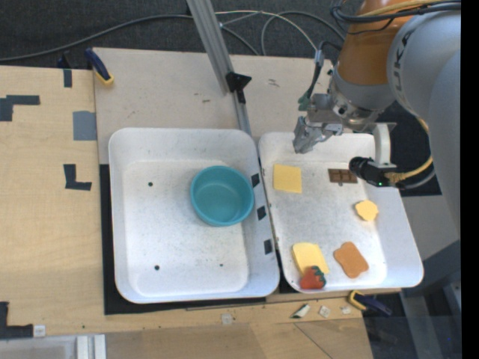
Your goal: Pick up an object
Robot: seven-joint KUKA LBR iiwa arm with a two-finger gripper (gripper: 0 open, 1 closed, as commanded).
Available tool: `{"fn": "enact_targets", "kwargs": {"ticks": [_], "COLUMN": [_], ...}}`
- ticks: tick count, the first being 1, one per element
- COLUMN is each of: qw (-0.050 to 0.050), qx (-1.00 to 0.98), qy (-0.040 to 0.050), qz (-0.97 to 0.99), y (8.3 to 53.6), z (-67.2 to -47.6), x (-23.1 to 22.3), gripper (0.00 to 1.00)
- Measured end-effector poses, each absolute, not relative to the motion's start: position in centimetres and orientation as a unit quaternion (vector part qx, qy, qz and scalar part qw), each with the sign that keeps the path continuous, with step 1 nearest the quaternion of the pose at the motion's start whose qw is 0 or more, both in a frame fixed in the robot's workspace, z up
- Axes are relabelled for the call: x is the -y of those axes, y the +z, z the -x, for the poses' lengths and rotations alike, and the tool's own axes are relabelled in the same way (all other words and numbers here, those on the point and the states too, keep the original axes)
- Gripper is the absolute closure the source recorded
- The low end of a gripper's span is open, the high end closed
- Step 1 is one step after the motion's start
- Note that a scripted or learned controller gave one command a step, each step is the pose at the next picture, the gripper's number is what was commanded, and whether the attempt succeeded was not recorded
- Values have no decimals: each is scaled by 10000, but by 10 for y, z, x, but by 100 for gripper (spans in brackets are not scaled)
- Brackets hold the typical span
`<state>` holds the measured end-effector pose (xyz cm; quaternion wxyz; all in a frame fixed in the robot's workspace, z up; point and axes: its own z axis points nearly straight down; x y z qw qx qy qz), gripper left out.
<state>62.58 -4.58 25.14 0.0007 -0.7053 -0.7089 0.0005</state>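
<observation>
We see the grey two-finger gripper hovering over the right white bin's far left corner, fingers narrow, holding nothing, beyond the flat yellow square.

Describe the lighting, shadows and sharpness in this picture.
Camera view: even, soft light, no harsh glare on the white bins; the blue bowl casts only a faint shadow; the yellow square and the gripper look slightly soft, and the small red piece is too blurred to identify.
</observation>
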Motion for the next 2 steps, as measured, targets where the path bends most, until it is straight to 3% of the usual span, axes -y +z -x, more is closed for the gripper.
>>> {"fn": "enact_targets", "kwargs": {"ticks": [1, 2], "qw": [5, 7], "qx": [7092, 7097], "qy": [2, 0], "qz": [7050, 7045], "y": [241, 237], "z": [-647, -656], "x": [-3, -67], "gripper": [100, 100]}}
